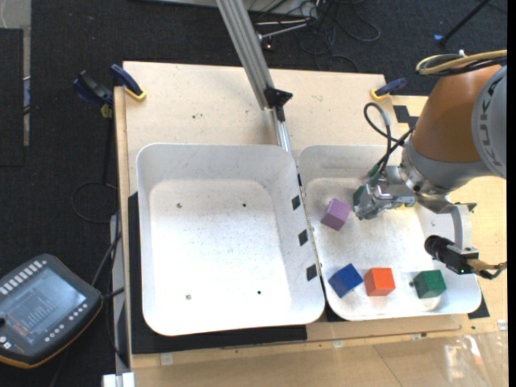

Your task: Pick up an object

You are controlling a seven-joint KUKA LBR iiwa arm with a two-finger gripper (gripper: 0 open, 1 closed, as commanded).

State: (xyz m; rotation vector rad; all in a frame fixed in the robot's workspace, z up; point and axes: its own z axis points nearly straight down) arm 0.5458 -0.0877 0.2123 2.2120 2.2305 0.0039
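In the right bin (pixel 322 164) lie four small blocks. A purple block (pixel 336 214) sits near the bin's left side. Along the front edge lie a blue block (pixel 346 280), an orange block (pixel 380 281) and a green block (pixel 430 284). My gripper (pixel 365 203) hangs over the right bin just to the right of the purple block, close to it. No block shows between its fingers.
The left bin (pixel 218 232) sits beside the right one. A slanted metal pole (pixel 250 47) crosses above the bench to the bins' shared back corner. Clamps (pixel 125 83) grip the bench's back corners. A teach pendant (pixel 40 309) lies at lower left.
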